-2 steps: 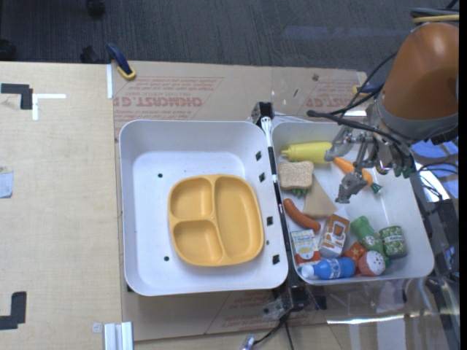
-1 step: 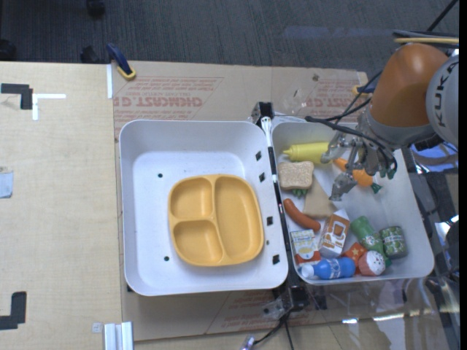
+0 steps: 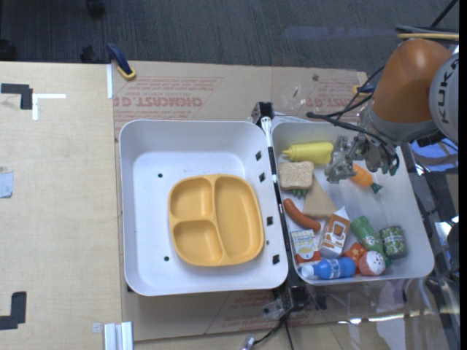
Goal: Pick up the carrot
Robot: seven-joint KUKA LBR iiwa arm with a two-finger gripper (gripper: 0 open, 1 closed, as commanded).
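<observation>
The carrot (image 3: 363,177) is small and orange with a green stub at its lower right end. It lies at a slant in the upper right part of the right bin (image 3: 408,217). My gripper (image 3: 352,162) hangs right over the carrot's upper left end and covers that end. I cannot tell whether it touches the carrot. The grey arm with its orange band (image 3: 408,79) reaches in from the upper right.
The right bin also holds a yellow mustard bottle (image 3: 309,152), a bread slice (image 3: 295,174), a sausage (image 3: 301,214), small cartons, green cans (image 3: 379,238) and a blue bottle (image 3: 330,269). A yellow divided plate (image 3: 216,219) sits in the left bin (image 3: 139,195).
</observation>
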